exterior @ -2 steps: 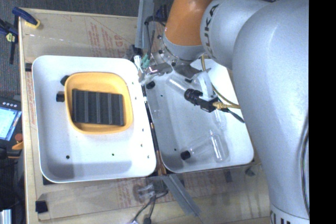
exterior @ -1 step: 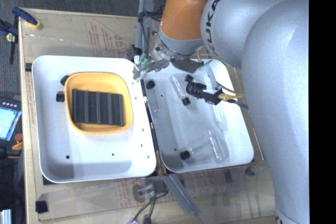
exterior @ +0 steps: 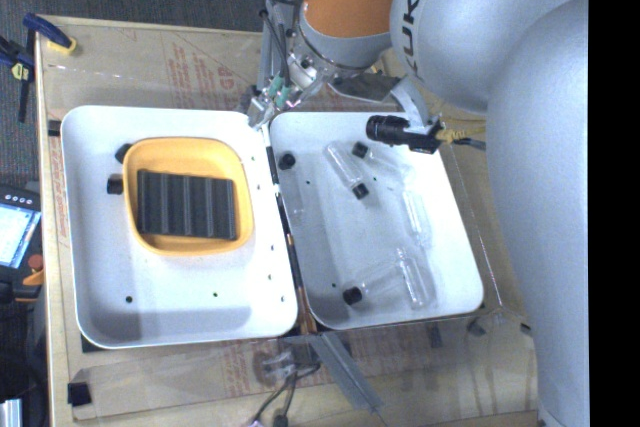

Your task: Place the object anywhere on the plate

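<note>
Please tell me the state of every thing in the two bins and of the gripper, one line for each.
yellow plate: lying flat in the left bin, carrying a dark ribbed insert.
left bin: holds the plate.
clear tubes: lying loose on their sides in the right bin, not on the plate.
right bin: holds the tubes.
gripper: above the bins' far edge, holding nothing I can see.

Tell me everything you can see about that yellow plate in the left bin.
The yellow plate is a rounded-corner rectangle with a thick raised rim that looks like matte plastic. A dark grey ribbed insert with lengthwise ridges fills its middle. It lies flat on the floor of the left white bin, toward the far side. Nothing rests on it.
</note>
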Controlling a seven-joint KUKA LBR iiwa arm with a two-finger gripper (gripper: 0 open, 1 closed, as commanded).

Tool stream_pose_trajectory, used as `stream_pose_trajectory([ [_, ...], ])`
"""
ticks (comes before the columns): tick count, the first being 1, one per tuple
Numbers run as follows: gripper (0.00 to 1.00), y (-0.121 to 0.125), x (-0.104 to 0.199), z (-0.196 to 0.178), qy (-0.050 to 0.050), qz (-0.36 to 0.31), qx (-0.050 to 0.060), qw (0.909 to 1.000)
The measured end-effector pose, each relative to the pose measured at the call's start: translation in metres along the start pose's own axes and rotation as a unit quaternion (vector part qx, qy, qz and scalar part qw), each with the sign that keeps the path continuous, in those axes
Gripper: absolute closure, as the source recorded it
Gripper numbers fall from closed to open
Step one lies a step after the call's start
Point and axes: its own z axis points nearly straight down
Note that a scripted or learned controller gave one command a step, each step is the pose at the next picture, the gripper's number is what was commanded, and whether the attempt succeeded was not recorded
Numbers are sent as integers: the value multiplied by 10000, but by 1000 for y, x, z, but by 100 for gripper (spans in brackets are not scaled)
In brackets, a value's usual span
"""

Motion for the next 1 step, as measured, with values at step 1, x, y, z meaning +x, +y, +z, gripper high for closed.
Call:
stream_pose_trajectory([
  [1,0,0,0,0,-2,0,2,10000],
])
